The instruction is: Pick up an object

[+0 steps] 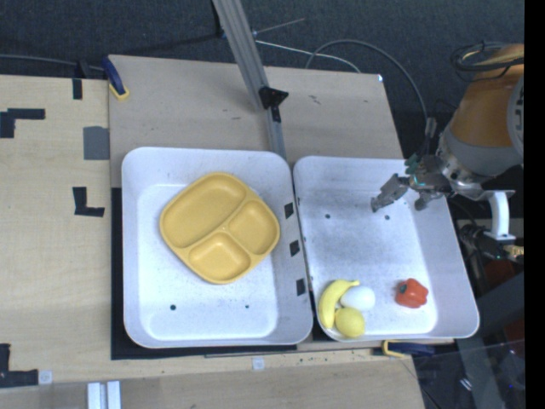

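Observation:
My gripper hangs over the far right part of the right bin, its two fingers spread open with nothing between them. Well below it, near the bin's front edge, lie a red pepper-like toy, a yellow banana, a white egg and a yellow lemon, the last three bunched together. The gripper is apart from all of them.
The left bin holds a yellow sectioned plate. A grey metal pole slants in from the top toward the seam between the bins. Cables lie on the dark floor behind the bench.

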You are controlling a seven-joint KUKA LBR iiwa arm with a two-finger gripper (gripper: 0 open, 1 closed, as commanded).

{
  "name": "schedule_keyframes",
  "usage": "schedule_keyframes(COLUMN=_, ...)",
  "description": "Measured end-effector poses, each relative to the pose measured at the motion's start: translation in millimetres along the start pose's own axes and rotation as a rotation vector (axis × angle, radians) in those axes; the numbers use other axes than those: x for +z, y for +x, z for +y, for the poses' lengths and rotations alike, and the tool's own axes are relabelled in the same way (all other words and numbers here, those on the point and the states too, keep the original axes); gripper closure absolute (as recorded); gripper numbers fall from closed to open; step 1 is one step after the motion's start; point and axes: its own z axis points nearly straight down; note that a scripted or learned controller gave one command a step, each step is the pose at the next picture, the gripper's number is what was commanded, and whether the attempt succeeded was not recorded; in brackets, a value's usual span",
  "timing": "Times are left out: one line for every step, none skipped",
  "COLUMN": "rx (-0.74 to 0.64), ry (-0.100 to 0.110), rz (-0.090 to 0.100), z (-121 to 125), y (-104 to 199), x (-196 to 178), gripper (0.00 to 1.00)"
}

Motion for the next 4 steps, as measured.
schedule_keyframes(rx=0.000, ry=0.000, rz=0.000, z=0, y=0, x=0, gripper=0.00)
schedule_keyframes(rx=0.001, ry=0.005, rz=0.000, z=1, y=7, x=46, gripper=0.00)
schedule_keyframes(rx=0.001, ry=0.005, rz=0.000, z=4, y=15, x=94, gripper=0.00)
schedule_keyframes(rx=0.001, ry=0.000, rz=-0.003, z=4, y=15, x=115, gripper=0.00)
